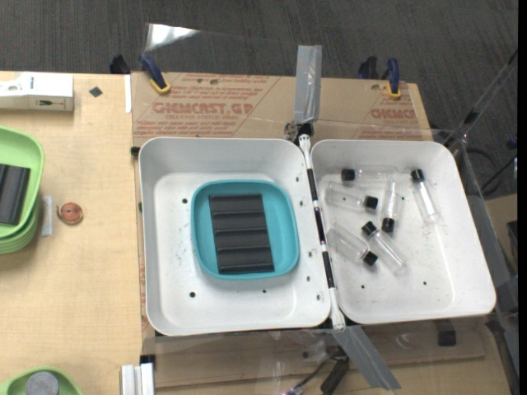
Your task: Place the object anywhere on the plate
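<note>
Camera view: clear tubes (380,214) with black caps, several of them, lie loose in the right bin (461,295). They sit toward that bin's centre and its 10 to 12 o'clock part, some touching or crossing; one longer tube (423,194) lies apart at 1 o'clock. Exact count hard to call, since the glass-clear bodies fade into the white floor.

Plate (245,229): teal, rounded square, centred in the left bin (165,303). A dark ribbed block (240,233) lies on it, covering most of its middle; the teal rim is bare all round.

Pincer state: cannot tell. No tube is lifted.

Step in hand, as I judge it: the very start, pick not yet made. Next move calls for singling out one tube, likely the lone one at 1 o'clock, closing across its narrow body, then carrying it toward 9 o'clock over the divider (317,220) to the plate. Risk: round tubes roll and slip.

Beyond the bins: cardboard (214,105) at 12 o'clock, green dish (20,151) at 9 o'clock on the surface (82,303).
</note>
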